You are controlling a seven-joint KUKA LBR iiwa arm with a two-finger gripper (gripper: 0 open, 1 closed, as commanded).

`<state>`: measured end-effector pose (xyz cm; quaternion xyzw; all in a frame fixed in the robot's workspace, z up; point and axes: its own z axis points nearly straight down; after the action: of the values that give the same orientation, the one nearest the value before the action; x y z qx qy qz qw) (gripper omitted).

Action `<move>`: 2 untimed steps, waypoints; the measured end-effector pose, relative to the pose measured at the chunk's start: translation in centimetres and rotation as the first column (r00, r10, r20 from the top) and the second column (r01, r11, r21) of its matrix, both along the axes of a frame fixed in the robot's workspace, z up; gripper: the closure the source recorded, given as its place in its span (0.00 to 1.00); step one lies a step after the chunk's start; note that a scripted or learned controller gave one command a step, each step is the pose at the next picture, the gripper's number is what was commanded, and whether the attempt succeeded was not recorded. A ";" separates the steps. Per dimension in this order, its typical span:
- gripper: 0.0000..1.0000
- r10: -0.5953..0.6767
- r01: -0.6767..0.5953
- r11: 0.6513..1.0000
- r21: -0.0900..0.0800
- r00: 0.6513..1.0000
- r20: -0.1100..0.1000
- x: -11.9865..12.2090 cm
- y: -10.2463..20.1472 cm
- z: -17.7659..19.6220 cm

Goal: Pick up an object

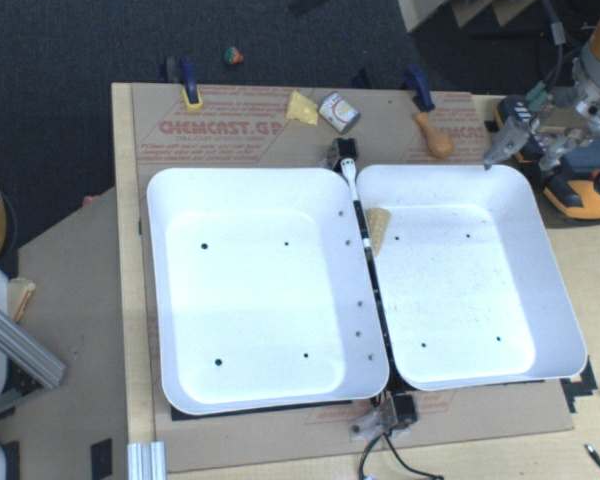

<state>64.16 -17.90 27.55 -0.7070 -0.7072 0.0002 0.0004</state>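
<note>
A small tan cone-shaped object (378,228) lies in the right bin (480,298), against its left wall near the far corner. My gripper (499,149) hangs over the far right corner of that bin, just outside its rim and well to the right of the cone. Nothing shows in the gripper's grasp.
The left bin (260,288) sits beside the right one. On the board behind the bins lie a yellow wedge (302,108), a small box (339,112) and a wooden-handled tool (434,135). Blue clamps (190,83) stand at the board's far edge.
</note>
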 end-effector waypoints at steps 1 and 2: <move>0.00 -0.002 0.002 1.000 -0.010 1.000 0.022 -2.2 -3.5 27.2; 0.00 0.011 -0.011 1.000 0.004 1.000 -0.004 -4.0 7.4 21.9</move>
<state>60.17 -10.50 49.45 -0.7031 -0.7111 0.0002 0.0032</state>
